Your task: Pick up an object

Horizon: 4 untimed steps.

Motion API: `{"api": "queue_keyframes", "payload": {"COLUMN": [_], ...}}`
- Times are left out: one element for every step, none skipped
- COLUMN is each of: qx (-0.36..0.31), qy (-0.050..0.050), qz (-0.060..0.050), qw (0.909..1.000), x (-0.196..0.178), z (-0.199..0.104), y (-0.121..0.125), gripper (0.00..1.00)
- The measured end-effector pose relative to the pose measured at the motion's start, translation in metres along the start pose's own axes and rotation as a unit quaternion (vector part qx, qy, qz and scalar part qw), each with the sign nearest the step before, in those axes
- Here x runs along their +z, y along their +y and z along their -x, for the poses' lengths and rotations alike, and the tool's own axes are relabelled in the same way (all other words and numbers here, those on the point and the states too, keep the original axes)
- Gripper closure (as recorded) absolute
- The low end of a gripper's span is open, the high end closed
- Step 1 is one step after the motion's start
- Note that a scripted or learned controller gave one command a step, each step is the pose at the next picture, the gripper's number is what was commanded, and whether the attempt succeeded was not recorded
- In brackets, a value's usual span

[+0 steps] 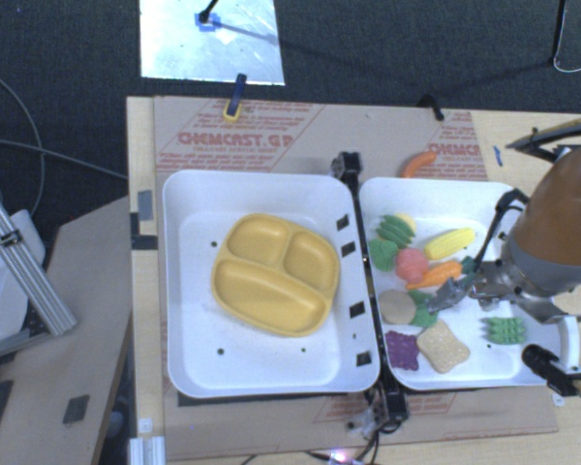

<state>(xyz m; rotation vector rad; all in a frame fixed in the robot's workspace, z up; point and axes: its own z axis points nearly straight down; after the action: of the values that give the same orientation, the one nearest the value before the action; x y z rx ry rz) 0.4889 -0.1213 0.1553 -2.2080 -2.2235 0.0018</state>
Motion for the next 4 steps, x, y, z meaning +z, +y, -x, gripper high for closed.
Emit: {"api": "queue_keyframes", "payload": {"qx": [-0.001,0.002,0.002,0.0], "qy": [-0.002,-0.002,-0.002,-0.001], "qz": [0.005,0.005,0.005,0.005], "qw": [1.0,1.0,1.0,1.0], "x": [0.066,0.053,0.053,-0.033], "z": [-0.037,-0.034,-0.034,-0.082], "y": [0.059,0.057,0.057,-0.002], "gripper": [0.0,1.0,0.0,0.0]}}
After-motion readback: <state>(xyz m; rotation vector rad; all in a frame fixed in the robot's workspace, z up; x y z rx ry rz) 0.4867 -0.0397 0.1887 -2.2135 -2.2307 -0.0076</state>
